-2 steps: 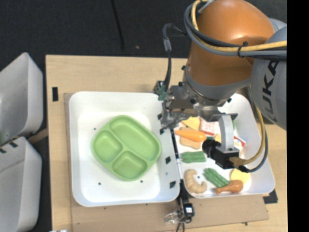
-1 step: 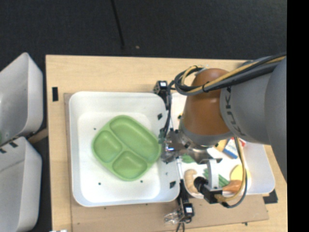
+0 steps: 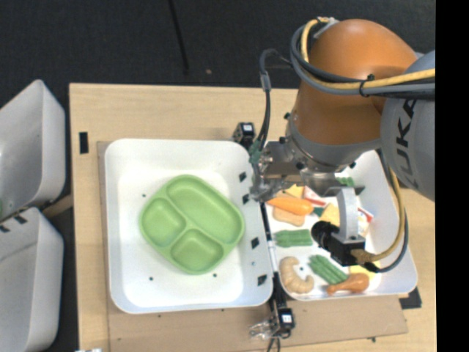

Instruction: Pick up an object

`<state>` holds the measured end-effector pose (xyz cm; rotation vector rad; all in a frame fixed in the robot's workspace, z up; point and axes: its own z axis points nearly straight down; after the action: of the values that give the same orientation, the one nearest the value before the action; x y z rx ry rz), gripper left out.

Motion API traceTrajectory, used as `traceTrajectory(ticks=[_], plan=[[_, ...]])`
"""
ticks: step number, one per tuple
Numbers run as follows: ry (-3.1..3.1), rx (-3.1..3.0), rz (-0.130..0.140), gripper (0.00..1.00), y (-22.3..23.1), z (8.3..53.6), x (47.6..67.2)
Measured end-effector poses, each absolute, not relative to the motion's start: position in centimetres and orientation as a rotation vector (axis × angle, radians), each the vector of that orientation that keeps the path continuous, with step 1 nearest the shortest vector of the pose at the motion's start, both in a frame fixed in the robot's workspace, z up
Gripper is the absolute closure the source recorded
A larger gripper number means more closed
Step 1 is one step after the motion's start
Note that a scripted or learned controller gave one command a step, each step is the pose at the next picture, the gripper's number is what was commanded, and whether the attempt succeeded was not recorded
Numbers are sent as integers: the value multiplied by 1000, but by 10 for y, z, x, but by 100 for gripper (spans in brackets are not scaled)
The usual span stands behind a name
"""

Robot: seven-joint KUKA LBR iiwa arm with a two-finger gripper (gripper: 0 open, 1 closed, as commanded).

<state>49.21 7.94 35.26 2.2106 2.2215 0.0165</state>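
We see the gripper (image 3: 282, 173) low over the right bin (image 3: 405, 266), at its left wall, tucked under the wrist w/ the big orange band; we can't tell if it's open or closed, and nothing shows as gripped. Closest to it is an orange toy carrot (image 3: 289, 207), just below the gripper, touching or nearly so, w/ a yellow piece (image 3: 294, 192) beside it. Further down the same bin: a green pea pod (image 3: 293, 237), a beige shrimp-shaped toy (image 3: 297, 277), a second green pod (image 3: 327, 268) and an orange piece (image 3: 349, 284) by the near rim. The left bin (image 3: 132, 174) holds a green divided plate (image 3: 192, 224), 3 compartments, lying flat, well apart from the gripper. Only readable writing: "KU" on the grey arm link (image 3: 410, 134), rest cut off.
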Motion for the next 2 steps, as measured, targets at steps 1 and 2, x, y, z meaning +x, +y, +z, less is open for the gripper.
traceTrajectory(ticks=[1, 2], plan=[[2221, 2238, -27, 100, 18, 190, 486], [2225, 2209, 15, 100, 74, 339, 492]])
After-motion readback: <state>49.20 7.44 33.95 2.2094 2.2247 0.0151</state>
